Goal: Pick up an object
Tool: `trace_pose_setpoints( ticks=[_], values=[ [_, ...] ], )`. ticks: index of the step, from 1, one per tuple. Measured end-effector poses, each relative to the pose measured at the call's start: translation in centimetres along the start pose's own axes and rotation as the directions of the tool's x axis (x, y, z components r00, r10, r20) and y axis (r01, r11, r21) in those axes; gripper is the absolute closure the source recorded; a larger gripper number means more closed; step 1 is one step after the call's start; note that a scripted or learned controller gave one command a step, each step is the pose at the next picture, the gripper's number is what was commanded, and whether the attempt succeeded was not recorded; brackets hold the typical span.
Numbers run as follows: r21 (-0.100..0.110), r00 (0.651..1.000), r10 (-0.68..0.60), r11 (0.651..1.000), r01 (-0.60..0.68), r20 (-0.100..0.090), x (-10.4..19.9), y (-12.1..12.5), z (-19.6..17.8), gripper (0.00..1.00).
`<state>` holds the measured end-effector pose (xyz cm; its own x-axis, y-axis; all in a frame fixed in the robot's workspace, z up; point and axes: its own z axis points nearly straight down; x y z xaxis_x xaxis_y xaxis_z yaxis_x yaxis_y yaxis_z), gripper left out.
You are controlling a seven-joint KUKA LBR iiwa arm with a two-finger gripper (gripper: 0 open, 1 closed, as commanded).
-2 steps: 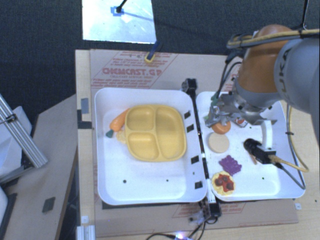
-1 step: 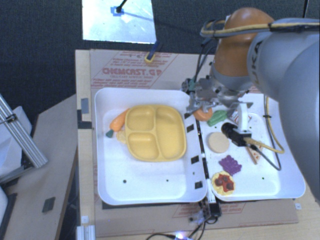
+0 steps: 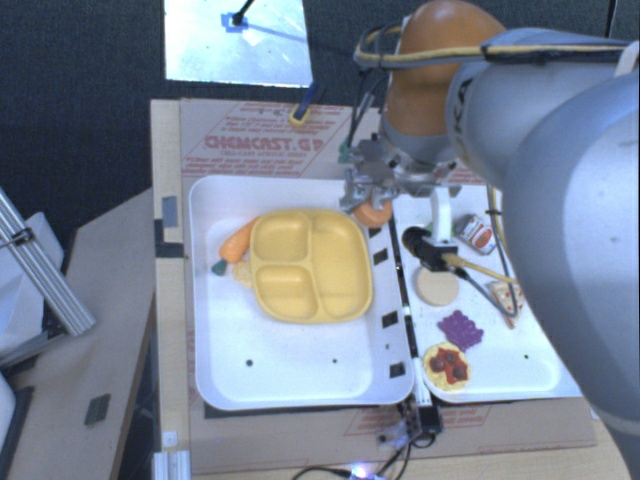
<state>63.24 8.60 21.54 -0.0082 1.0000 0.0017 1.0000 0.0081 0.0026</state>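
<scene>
1. Arm [image 3: 560, 168]: the grey body fills the view's R side. Its orange band [image 3: 440, 68] sits above the wrist, over the far end of the divide between the bins.

2. Cardboard sheet [image 3: 260, 143]: it has red print and lies under both bins.

3. L bin [image 3: 290, 368] and R bin [image 3: 520, 358], named per view side: both are white and shallow, set side by side and touching along the centre divide.

4. Yellow tray [image 3: 305, 265]: it has several compartments and lies flat in the L bin, toward the far half.

5. Gripper [image 3: 365, 196]: you will find it over the far R corner of the L bin, next to the divide. Its state can't be read from this angle, so treat it as unknown.

6. Carrot [image 3: 236, 240]: it is in the L bin, against the tray's L edge, w/ part of it under the tray rim.

7. R bin contents, all well apart from the gripper:
 - beige disc [image 3: 437, 288], near the divide
 - pizza slice [image 3: 505, 296], R of the disc
 - purple grapes [image 3: 461, 329], nearer the camera
 - small round tart [image 3: 447, 365], at the near edge
 - small can [image 3: 475, 233], at the far side

8. Orange item [image 3: 376, 214]: this is the nearest pick candidate. It sits at the tray's far R corner, directly below the gripper and partly hidden by it. You can't confirm contact or a grasp.
</scene>
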Motion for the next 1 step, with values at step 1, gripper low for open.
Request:
trace_pose_setpoints(
  ticks=[1],
  values=[
    [0.0,1.0,0.002,1.0,-0.002,0.001,0.9,0.62,-1.95,1.0]
  ],
)
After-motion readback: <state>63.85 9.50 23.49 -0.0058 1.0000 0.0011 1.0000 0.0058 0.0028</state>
